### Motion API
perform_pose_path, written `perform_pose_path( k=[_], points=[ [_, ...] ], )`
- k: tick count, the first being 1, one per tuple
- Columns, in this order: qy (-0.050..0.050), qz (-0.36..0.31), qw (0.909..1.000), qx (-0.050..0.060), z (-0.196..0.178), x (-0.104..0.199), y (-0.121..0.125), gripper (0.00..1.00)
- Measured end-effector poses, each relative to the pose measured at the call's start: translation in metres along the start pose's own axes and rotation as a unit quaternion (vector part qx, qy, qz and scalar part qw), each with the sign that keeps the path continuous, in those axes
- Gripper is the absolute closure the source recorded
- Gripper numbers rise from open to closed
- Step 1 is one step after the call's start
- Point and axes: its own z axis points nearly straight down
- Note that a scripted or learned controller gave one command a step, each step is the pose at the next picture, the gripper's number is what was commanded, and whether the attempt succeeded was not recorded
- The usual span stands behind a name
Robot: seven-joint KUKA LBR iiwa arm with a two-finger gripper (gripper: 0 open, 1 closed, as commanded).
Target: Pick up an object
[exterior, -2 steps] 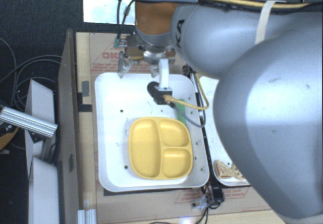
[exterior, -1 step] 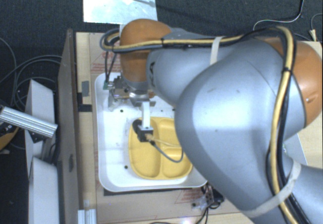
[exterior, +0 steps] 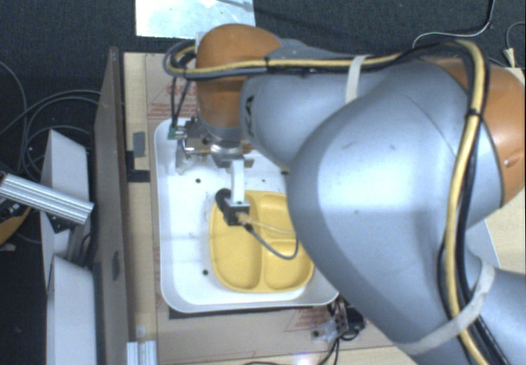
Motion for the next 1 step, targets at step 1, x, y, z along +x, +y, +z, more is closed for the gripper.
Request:
perform_pose_path(
  k=[1],
  points=[
    [0.0, 0.0, 1.0, 0.0, 0.0, 0.0, 0.0, 0.0]
  ],
)
